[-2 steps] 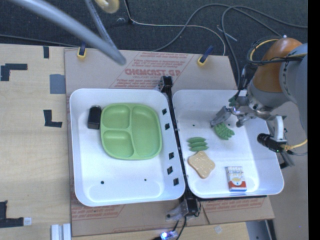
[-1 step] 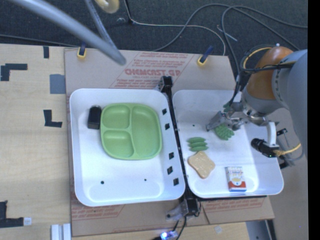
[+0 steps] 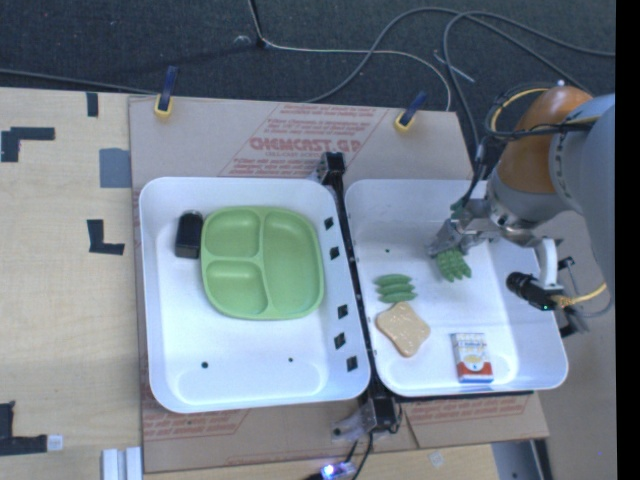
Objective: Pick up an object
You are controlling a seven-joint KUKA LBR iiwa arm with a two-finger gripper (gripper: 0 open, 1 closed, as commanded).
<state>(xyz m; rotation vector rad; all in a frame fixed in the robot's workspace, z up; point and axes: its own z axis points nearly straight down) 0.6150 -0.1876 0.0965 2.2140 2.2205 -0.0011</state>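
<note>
Fingers (image 3: 452,246) are low in the right bin (image 3: 420,196), right at a small green leafy toy, maybe broccoli or lettuce (image 3: 455,265); tips meet its far edge, but can't tell if they're open, closed, or actually around it, too small and partly hidden by the wrist. I wouldn't count this as a grasp. To do it well: centre the green piece between the tips before closing, come straight down, close fully, lift slowly and check that it rises with them. It's small and light, so an off-centre pinch will likely flick it aside. Left and nearer in the same bin: green pea pod (image 3: 395,287), toast slice (image 3: 403,329), small red-and-white box (image 3: 472,358), all well apart, no crowding. Left bin (image 3: 160,298) holds a green divided plate (image 3: 263,262) with a black object (image 3: 188,235) touching its left rim. Both bins sit on the bench (image 3: 60,298).
</note>
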